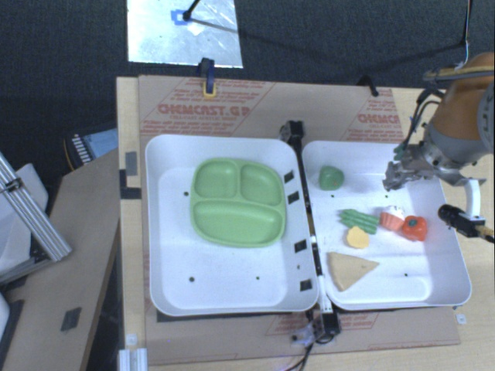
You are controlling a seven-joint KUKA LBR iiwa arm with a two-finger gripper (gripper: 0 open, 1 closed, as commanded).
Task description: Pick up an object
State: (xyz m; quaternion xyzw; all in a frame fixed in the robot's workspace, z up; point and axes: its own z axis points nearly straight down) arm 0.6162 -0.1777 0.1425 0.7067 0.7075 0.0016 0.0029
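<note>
In the left bin (pixel 166 230), a green divided plate (pixel 236 202); in the right bin (pixel 445 284), from left to right, a green ball (pixel 331 178), a tan wedge (pixel 349 269), green beans (pixel 359 220), a yellow round piece (pixel 357 238) and a red-orange tomato-like piece (pixel 414 228). At far right, over the upper part of the right bin, the end effector (pixel 394 178) on the grey and orange arm (pixel 458 122), above the bin floor and apart from every item. Cannot tell if open or closed; nothing seen between the tips.

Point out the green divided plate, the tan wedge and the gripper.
green divided plate (pixel 236 203): camera view, on its large compartment.
tan wedge (pixel 349 269): camera view, on its middle.
gripper (pixel 394 179): camera view, at its fingertips.
</note>
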